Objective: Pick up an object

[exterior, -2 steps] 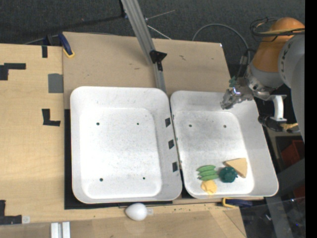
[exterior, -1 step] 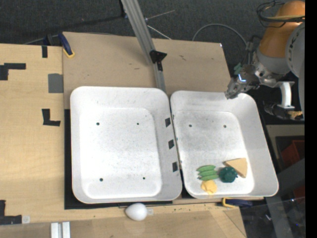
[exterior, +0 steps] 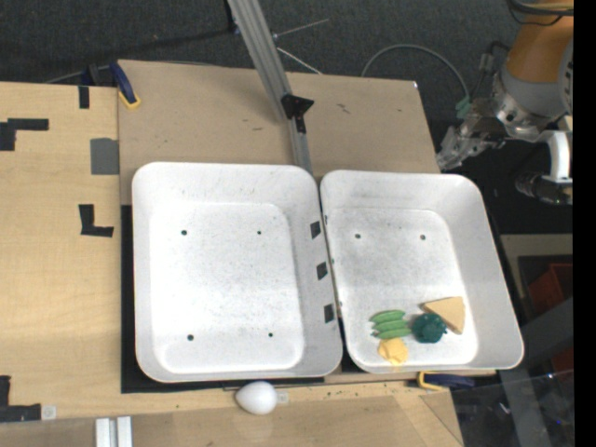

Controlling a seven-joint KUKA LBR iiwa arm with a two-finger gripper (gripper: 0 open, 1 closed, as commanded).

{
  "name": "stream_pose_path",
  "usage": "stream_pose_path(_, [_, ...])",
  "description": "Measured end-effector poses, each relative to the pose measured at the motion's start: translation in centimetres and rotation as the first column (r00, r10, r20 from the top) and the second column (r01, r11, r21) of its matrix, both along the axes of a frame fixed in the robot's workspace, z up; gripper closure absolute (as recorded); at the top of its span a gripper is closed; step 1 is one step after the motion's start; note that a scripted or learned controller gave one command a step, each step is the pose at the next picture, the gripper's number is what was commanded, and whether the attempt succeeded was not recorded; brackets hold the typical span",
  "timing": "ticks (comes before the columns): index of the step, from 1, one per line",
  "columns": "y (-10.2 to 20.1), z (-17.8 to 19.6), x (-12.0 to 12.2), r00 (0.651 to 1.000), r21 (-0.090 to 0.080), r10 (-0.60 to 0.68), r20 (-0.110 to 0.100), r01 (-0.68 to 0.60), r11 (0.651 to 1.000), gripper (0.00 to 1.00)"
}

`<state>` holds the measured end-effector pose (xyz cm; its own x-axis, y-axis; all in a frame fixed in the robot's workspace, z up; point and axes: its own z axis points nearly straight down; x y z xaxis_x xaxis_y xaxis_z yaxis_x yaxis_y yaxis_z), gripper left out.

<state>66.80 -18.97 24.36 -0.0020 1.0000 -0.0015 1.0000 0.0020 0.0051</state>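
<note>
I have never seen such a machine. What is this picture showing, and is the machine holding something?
This is one picture, taken by a fixed camera above a bench, looking down at a slant. The grey and orange thing at the upper right is a robot arm; its pincer hangs outside the bins, near the right bin's far corner, and I see nothing held in it. On the bench lie two shallow white bins: the left bin and the right bin. In the right bin's near corner sit a green pod, a yellow piece, a dark green lump and a tan wedge. A white egg lies on the bench in front of the left bin.
</note>
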Motion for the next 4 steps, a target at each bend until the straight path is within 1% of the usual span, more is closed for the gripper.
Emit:
stream_pose_path(1, [5.3,0.8,-0.7,1.000,0.003,0.004,-0.006,-0.004,1.000,1.00])
stream_pose_path(3, [15.4,-1.7,-3.0,1.000,0.003,0.004,-0.009,-0.004,1.000,1.00])
stream_pose_path(4, [20.5,-0.7,-3.5,1.000,0.003,0.005,-0.006,-0.005,1.000,1.00])
